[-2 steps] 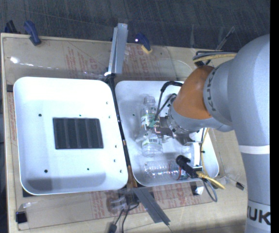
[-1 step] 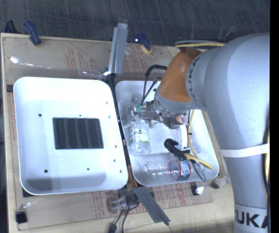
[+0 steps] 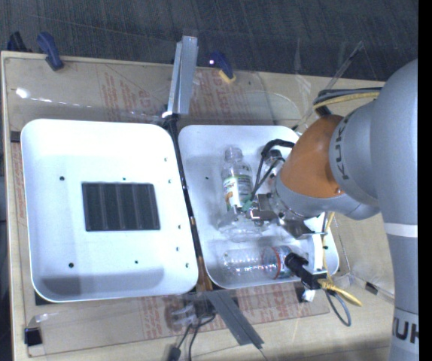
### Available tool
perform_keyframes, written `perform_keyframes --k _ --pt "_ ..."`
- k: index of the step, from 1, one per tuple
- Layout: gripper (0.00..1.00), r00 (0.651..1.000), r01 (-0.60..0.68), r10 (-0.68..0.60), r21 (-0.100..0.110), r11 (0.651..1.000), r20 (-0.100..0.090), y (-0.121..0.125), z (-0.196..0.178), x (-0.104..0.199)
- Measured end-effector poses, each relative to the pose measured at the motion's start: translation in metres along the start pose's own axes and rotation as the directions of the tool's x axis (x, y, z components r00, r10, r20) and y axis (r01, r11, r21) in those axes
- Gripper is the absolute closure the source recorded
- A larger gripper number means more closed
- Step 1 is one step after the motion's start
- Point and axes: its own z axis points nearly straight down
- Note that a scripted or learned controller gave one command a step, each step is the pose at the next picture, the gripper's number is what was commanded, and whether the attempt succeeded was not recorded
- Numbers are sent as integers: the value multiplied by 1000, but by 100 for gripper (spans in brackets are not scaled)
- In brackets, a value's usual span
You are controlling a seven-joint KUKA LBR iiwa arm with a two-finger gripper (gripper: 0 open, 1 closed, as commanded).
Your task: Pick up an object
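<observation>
Two shallow white bins sit side by side on the bench, and the grey arm [image 3: 366, 156] with its orange band [image 3: 310, 164] reaches from the right down into the right bin [image 3: 201, 194]. The gripper [image 3: 265, 213] is low over the middle of that bin, just beside the lower end of a clear plastic bottle with a green and white label [image 3: 237, 183]; the wrist hides most of it, so how far it is spread cannot be told, and nothing can be seen held in it. That labelled bottle lies lengthwise, its cap end pointing toward the far rim. A second clear bottle [image 3: 250, 262] lies crosswise near the near rim of the same bin, with a reddish band close to its right end. Between the two there is a patch of clear, crumpled-looking plastic [image 3: 238, 228] (whether it is a third bottle or something else is hard to make out). The left bin [image 3: 43, 171] has a dark ribbed rectangular panel [image 3: 120, 206] in the middle of its floor, with a few small dark dots around it. A grey metal bar [image 3: 182, 74] stands at the far edge where the bins meet, and blue clamps [image 3: 50, 50] grip the far edge of the board.
</observation>
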Motion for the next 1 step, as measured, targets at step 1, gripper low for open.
perform_keyframes --k 1 --pt "0 997 -82 82 0 997 0 67 0 45"
